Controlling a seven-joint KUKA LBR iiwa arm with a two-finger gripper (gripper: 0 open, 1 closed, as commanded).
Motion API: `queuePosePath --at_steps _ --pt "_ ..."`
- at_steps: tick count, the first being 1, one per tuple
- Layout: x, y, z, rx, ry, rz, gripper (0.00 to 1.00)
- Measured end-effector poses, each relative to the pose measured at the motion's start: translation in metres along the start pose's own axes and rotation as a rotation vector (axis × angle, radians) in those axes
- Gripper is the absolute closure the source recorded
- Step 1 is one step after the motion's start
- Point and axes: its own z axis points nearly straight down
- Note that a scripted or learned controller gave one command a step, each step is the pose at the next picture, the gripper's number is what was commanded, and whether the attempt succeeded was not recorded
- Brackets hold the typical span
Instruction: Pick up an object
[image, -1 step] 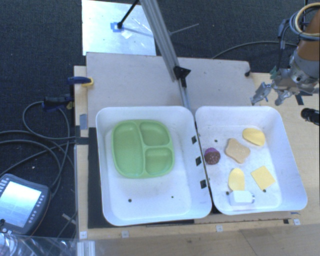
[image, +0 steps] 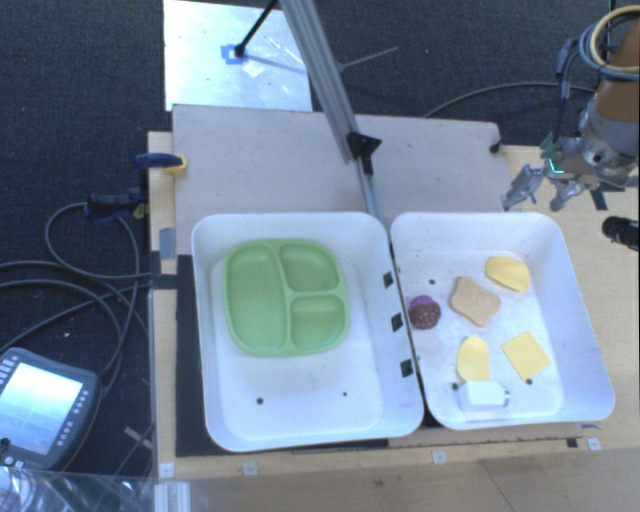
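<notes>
Shallow white right bin (image: 575, 290) held yellow slices, tan toast-shaped piece (image: 474, 300), left bin (image: 210, 400) a green divided plate (image: 285, 297) (three-sectioned), two-finger gripper (image: 541, 191) spread, empty.

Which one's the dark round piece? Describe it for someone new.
Look in the right bin, along its left wall. The dark round piece lies there, just left of the tan bread-shaped piece. It alone is purplish-brown; its neighbours are yellow, tan or white.

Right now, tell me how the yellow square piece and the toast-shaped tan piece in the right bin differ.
The yellow square piece is bright yellow with straight edges and sharp corners; the toast-shaped tan piece is tan-brown with a lobed, rounded outline. The square lies nearer the bin's front edge, the tan one nearer its middle, beside a dark round piece. Both lie flat and loose in the right bin, away from the gripper.
</notes>
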Motion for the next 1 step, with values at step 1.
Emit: queuePosePath --at_steps 1 --pt "-0.0023 -0.0028 0.0619 0.004 0.002 0.005 0.00"
